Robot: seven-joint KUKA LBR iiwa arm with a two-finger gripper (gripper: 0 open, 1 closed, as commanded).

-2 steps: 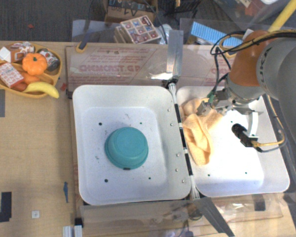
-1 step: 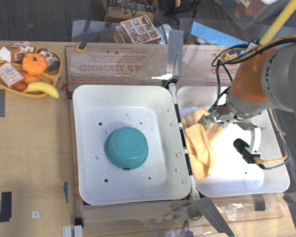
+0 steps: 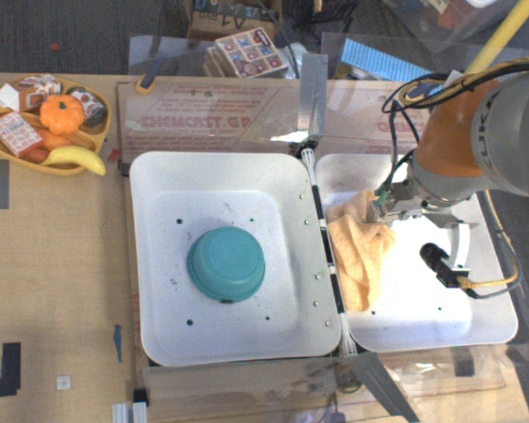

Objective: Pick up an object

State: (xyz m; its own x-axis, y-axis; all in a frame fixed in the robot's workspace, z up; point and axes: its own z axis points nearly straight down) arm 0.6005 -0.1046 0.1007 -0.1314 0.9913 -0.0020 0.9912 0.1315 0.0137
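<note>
Pincer [image 3: 386, 208] sat at the cloth's [image 3: 360, 252] upper edge in the right bin [image 3: 441, 324]; finger state not discernible. Teal bowl [image 3: 227, 263] lay upside down in the left bin [image 3: 159, 192].

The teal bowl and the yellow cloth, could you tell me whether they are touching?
Apart. The camera view shows the bowl in the left bin and the cloth in the right bin, with both bins' rims between them.
</note>
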